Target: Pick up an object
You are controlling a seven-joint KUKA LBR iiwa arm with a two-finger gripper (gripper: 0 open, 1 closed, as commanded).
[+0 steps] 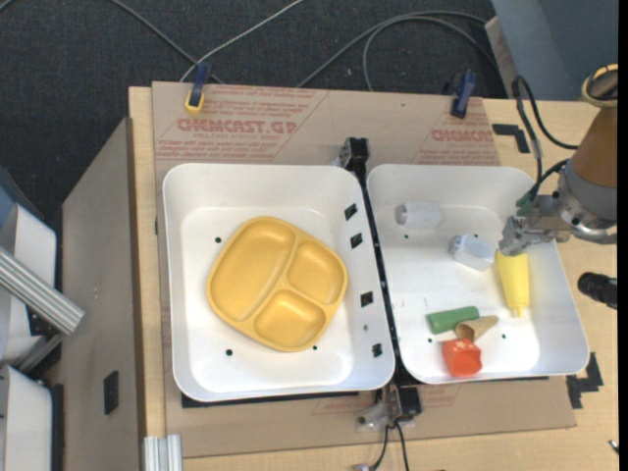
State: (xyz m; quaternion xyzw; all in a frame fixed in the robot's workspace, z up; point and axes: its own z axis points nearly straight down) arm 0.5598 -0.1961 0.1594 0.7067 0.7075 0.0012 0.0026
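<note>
While the grey arm with its orange-brown band [599, 160] reaches in from the right of the camera view, we judge the task to be at its approach step: nothing is lifted yet, and every object lies on the floor of the right shallow white plastic bin [554, 361].

The tool [518, 235] hangs over the right part of that bin, its metal end just above the top of the yellow corn-cob-shaped toy [514, 283], which lies lengthwise near the bin's right wall. We cannot tell whether the tool is spread or pressed together, as its tip is small and blurred against the white floor, and we see nothing pinched in it.

Just to the left of the tool sits a small pale grey block [472, 251], and farther up-left a whitish translucent cup-like piece [419, 214]. Nearer the front edge lie a flat green oblong piece [452, 318], a small brown lump [469, 332] and a red rounded toy [463, 358], the last two touching or nearly so.

The left shallow white bin [186, 292] holds a yellow three-compartment plastic plate [278, 283], well apart from the arm.

In our judgement the yellow toy is the likeliest target. The next move calls for a straight descent with the tool straddling its narrow width, then a firm closure before lifting. Its rounded, smooth sides could let it slip out.
</note>
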